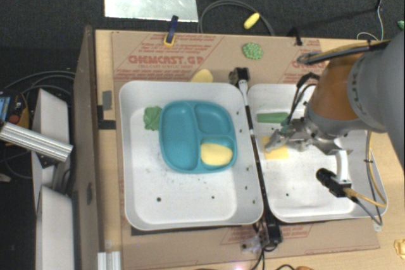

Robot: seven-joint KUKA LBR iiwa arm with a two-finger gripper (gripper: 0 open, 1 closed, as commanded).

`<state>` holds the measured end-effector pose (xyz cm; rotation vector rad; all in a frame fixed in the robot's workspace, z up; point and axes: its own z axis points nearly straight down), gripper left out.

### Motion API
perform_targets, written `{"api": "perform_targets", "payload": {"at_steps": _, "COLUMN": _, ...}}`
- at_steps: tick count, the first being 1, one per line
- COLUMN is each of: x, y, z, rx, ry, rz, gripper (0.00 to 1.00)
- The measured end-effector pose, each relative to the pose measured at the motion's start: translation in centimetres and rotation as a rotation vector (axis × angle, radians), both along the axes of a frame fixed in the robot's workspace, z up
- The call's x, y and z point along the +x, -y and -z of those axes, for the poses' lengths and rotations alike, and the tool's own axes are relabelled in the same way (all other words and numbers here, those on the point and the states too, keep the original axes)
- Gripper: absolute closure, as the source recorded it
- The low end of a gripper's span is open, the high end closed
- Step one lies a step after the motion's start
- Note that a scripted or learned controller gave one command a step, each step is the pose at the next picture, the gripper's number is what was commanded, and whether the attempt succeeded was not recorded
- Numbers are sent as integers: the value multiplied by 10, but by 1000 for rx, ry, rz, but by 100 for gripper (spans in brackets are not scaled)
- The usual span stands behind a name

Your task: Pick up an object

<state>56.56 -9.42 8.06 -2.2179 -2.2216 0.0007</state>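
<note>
Stage: we judge the pick as under way but not finished; nothing is lifted clear of a bin.
Arm: we see the grey arm with its orange band reaching in over the right bin [297, 208], wrist bent down toward the bin floor.
Gripper: the gripper [276, 139] sits low at the left part of the right bin, right at a yellow object [276, 152].
Jaws: we cannot tell whether they are released or clenched; the wrist and cabling blur them together.
Likely target: the yellow object lies on the bin floor just under and beside the gripper tip, touching or nearly so; we cannot tell which.
Other candidate: a green strip [272, 116] lies near the top left of the same bin, just above the gripper.
Left bin: the left bin [142, 202] bears a blue divided tray [183, 139] with a yellow lemon-like piece [216, 153] in its lower right compartment and a green leafy piece [152, 117] at its left edge.
Left to do: we judge that closing firmly on the yellow object and raising it off the bin floor remain.
</note>
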Motion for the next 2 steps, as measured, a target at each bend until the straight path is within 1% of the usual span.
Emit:
{"api": "perform_targets", "payload": {"at_steps": 1, "x": 65, "y": 43, "z": -5, "rx": -5, "ry": 11, "rz": -2, "gripper": 0}}
{"api": "perform_targets", "payload": {"at_steps": 2, "x": 9, "y": 7, "z": -3, "rx": 1, "ry": -2, "rz": 0, "gripper": 0}}
